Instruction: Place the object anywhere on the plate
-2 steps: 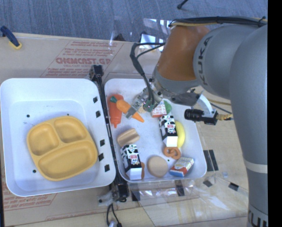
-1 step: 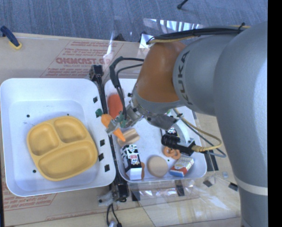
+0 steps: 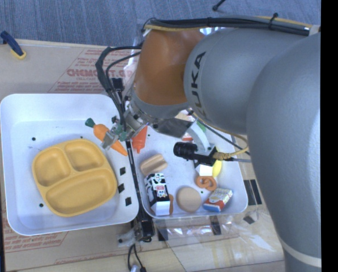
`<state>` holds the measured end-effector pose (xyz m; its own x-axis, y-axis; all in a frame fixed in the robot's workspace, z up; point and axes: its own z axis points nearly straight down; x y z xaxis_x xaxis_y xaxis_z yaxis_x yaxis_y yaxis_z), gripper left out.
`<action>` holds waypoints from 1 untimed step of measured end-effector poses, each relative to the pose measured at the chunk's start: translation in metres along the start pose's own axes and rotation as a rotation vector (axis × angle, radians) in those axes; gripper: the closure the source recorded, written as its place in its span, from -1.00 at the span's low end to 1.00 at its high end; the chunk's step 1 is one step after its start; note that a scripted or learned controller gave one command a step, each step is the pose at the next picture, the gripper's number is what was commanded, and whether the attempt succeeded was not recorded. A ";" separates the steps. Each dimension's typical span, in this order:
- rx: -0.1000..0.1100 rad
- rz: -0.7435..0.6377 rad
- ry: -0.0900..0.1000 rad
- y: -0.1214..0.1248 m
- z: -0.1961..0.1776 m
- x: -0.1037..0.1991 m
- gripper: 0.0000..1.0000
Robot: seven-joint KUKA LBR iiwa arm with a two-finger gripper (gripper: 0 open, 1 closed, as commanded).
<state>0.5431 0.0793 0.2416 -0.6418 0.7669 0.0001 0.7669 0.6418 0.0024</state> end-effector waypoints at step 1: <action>0.004 0.004 0.000 -0.002 0.001 -0.001 -1.00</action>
